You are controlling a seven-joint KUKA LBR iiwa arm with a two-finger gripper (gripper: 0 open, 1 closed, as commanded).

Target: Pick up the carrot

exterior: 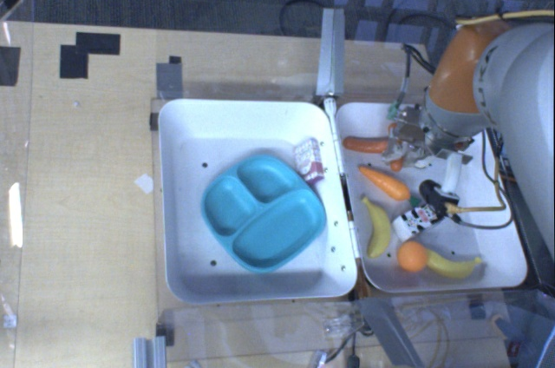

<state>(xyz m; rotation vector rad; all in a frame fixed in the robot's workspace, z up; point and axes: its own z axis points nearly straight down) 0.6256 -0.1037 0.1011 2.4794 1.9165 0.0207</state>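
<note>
A tapered orange carrot (384, 181) lies slantwise in the right white bin (512, 258), beneath the gripper (409, 141), whose state cannot be told.

We count 2 white bins on the tabletop: 1 (173, 184) well to the left of the hand (406, 147), 1 (512, 258) under it. We see 2 carrots, 1 (366, 145) just left of the hand and 1 (384, 182) just below it. There are 2 bananas, 1 (377, 227) below the hand and 1 (453, 266) further down to its right, with 1 orange (413, 256) between them. In the far bin we count 1 blue divided plate (264, 213) and 1 small packet (309, 160).
</note>
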